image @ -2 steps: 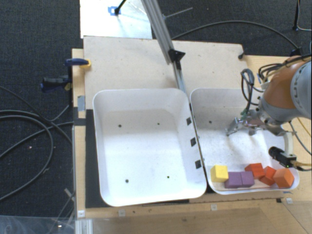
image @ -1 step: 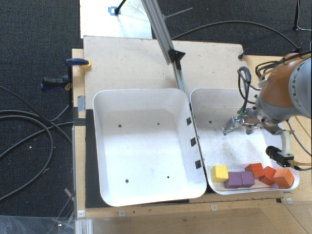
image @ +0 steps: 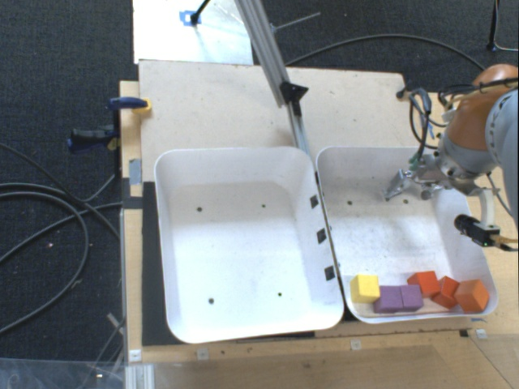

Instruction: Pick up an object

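Blocks in a row along the right bin's [image: 357,217] near edge, long axis running left to right: yellow block [image: 365,288], purple block [image: 397,298], then orange blocks [image: 450,290] at the corner. Gripper [image: 401,186] well apart, over the bin's far part, pointing left; fingers slightly parted, holding nothing. Left bin [image: 243,241] just beside.

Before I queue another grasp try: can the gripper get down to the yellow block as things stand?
Probably yes. The yellow block lies uncovered at the left end of the row in the right bin, open bin floor between it and the gripper. The bin's near wall and purple block crowd it.
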Controlling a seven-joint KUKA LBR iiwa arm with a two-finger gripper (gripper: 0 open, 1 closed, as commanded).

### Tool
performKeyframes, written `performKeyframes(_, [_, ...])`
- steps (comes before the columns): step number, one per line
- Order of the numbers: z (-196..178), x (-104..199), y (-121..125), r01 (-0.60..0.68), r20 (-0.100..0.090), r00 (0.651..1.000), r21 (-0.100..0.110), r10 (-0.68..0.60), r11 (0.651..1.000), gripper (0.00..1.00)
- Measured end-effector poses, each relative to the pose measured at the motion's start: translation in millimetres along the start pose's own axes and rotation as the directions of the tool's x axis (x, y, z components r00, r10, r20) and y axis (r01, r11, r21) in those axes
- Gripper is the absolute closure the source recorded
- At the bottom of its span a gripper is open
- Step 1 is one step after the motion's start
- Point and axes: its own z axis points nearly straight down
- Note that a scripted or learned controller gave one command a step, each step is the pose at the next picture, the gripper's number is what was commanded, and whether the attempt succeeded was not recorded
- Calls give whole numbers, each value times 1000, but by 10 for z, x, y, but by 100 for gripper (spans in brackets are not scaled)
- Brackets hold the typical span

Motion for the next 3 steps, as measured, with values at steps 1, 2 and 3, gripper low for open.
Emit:
performKeyframes(1, [-61, 62, -603, -5, -4, 1000, 9, 5, 1000, 0])
performKeyframes(2, [-3, -133, 296, 4, -2, 1000, -1, -4, 1000, 0])
performKeyframes(3, [8, -130, -126, -4, -3, 1000, 8, 4, 1000, 0])
